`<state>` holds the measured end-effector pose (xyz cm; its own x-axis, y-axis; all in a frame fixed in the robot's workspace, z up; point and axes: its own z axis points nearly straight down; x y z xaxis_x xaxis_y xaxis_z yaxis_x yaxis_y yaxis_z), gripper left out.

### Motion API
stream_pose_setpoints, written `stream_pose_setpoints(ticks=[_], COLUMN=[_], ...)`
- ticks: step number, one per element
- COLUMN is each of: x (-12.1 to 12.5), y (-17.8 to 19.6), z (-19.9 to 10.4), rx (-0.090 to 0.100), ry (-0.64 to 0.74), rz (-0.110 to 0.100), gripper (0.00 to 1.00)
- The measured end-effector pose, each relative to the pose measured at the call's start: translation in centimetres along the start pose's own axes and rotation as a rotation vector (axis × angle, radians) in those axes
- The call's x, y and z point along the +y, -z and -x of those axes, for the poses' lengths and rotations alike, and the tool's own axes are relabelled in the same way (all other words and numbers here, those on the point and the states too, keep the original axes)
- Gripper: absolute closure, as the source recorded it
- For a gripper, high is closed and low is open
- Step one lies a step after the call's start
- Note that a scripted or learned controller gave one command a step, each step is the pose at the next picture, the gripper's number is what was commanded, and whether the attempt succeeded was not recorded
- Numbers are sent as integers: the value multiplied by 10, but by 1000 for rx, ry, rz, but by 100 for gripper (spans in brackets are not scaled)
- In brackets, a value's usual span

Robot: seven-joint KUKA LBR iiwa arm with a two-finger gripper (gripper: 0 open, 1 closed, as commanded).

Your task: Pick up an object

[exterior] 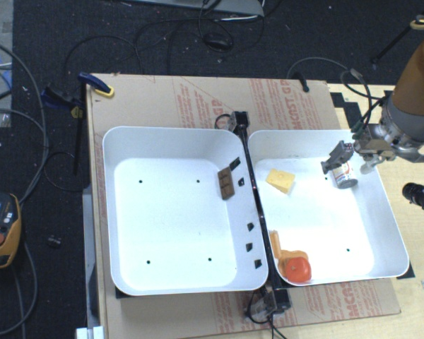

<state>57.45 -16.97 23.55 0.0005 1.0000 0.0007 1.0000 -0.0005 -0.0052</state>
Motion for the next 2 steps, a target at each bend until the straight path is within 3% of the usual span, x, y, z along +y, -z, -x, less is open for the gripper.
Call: stream_pose_setpoints(ticks=[1, 2], x=[1, 4], y=[3, -40], z=[0, -1], rx=[-1, 0], ry=[1, 1], rz=[5, 2], gripper=[0, 0])
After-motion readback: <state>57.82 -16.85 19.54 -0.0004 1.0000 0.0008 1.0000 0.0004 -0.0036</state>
